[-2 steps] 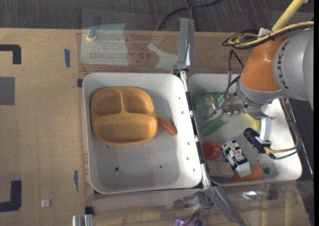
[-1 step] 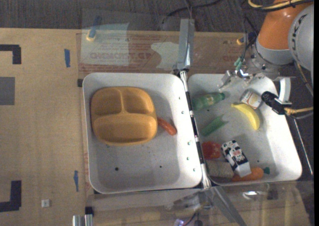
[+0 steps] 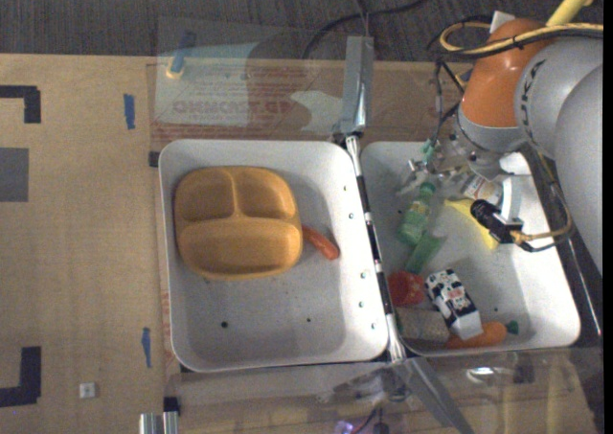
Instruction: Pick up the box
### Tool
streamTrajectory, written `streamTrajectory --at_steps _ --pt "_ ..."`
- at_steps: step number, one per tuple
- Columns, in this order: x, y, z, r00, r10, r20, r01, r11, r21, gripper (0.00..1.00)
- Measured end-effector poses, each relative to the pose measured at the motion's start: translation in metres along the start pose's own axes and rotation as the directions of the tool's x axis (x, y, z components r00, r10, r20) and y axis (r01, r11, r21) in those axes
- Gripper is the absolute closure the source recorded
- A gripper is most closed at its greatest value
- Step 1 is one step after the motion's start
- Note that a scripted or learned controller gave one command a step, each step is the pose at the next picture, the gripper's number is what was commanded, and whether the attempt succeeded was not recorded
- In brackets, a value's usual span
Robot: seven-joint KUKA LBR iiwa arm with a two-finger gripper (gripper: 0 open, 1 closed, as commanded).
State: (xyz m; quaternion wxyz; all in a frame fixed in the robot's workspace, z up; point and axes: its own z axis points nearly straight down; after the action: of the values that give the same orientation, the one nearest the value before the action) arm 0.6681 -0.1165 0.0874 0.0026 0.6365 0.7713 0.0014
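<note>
The box point(image 3: 452, 303) is a small carton with black and white patches, lying in the near part of the right bin point(image 3: 536, 279). My gripper point(image 3: 428, 171) hangs over the far left part of that bin, just above the top of a green bottle point(image 3: 418, 219). It is well apart from the box, which lies nearer the camera. Nothing shows in the gripper's hold. The grey arm with its orange band point(image 3: 498, 87) comes in from the upper right.
Around the box lie a red item point(image 3: 405, 288), an orange carrot-like piece point(image 3: 489, 333), a second green item point(image 3: 424, 252) and a yellow item point(image 3: 477, 215). The left bin point(image 3: 278, 327) holds an orange divided plate point(image 3: 235, 221) and a small orange piece point(image 3: 322, 243).
</note>
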Motion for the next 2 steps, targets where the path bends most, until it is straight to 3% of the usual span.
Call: streamTrajectory --at_steps 1,2 --pt "-0.001 0.002 -0.013 1.0 -0.001 0.002 0.001 1.0 -0.006 1.0" --pt "0.02 -0.004 0.0 0.992 -0.128 -0.001 0.128 0.992 0.001 1.0"
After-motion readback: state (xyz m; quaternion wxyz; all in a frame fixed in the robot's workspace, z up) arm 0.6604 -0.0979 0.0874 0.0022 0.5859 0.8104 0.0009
